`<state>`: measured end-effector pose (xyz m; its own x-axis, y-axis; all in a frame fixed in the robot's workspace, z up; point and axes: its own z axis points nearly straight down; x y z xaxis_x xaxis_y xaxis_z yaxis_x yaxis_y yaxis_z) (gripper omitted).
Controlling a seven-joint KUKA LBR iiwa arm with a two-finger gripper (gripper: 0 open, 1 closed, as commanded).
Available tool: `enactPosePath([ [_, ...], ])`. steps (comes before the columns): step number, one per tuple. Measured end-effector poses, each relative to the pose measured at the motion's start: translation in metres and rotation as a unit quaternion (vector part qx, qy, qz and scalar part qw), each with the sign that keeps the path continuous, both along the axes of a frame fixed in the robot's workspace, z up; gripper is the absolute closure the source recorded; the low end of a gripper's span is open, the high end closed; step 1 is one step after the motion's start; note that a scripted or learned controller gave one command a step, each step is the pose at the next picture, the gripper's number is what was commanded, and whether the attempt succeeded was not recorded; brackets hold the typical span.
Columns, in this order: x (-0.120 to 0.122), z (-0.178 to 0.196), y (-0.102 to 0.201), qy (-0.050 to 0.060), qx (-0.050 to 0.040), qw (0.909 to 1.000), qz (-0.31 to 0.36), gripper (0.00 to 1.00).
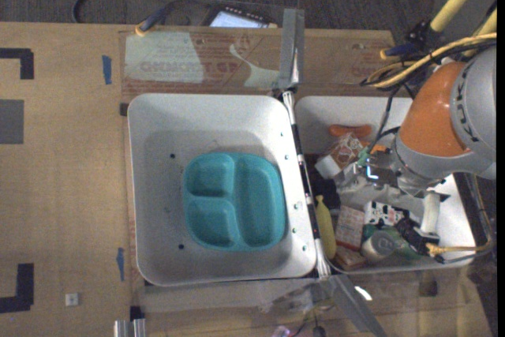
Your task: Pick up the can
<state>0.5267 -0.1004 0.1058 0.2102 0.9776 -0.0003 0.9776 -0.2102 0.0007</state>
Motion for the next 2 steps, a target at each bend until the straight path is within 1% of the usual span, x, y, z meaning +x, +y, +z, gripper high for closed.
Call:
enactPosePath([
  [1,0.000,0.009,0.000,0.000,0.0001,1.0000,0.000,1.00],
  [2,0.030,0.079,0.018,0.001,0.0000,0.9861,-0.166,1.00],
])
